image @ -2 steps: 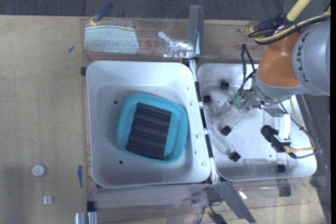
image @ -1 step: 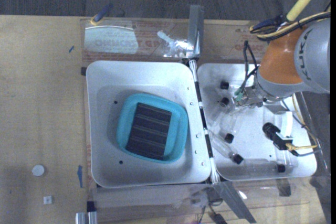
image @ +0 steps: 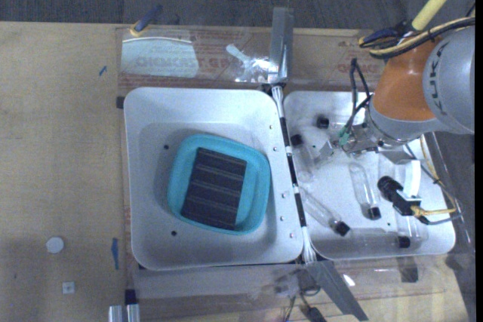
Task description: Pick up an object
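The gripper (image: pixel 344 141) hangs low over the far-left part of the right bin (image: pixel 441 241), its metal tip dark and glinting; whether it is spread or pressed together cannot be told, and nothing shows pinched in it. Just beside it lies a small crumpled clear scrap (image: pixel 324 152). Nearer the bin's middle lies a clear tube (image: pixel 361 188), glassy and slim with a black cap, its long axis running from the far edge towards the near edge, cap at the near end. A second clear tube (image: pixel 320 210) lies slantwise along the left wall, its black cap towards the near-right. Small black caps (image: pixel 322 121) dot the far-left corner. In the left bin (image: pixel 143 162) sits a smooth, rounded-square teal tray (image: pixel 177 173) holding a dark ribbed block (image: pixel 216 187).
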`<state>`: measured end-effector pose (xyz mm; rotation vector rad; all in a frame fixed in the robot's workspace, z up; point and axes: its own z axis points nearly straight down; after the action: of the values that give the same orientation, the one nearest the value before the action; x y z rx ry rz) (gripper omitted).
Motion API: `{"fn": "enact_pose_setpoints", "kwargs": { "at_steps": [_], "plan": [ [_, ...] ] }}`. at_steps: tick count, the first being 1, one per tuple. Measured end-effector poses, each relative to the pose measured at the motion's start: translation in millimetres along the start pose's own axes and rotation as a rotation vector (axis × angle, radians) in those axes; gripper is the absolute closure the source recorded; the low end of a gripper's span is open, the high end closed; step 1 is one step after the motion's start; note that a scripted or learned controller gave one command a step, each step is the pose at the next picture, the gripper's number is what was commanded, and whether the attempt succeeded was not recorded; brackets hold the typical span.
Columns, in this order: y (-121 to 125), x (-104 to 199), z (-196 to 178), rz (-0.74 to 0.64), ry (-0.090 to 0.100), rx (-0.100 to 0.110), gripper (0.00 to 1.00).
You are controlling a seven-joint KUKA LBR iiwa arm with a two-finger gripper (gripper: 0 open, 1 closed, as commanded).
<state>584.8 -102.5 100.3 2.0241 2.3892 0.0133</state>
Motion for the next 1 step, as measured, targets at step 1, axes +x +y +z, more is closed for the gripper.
{"fn": "enact_pose_setpoints", "kwargs": {
  "at_steps": [1],
  "plan": [
    [-28.6, -47.6, 11.6, 0.04, 0.0, 0.008, 0.0]
  ]
}}
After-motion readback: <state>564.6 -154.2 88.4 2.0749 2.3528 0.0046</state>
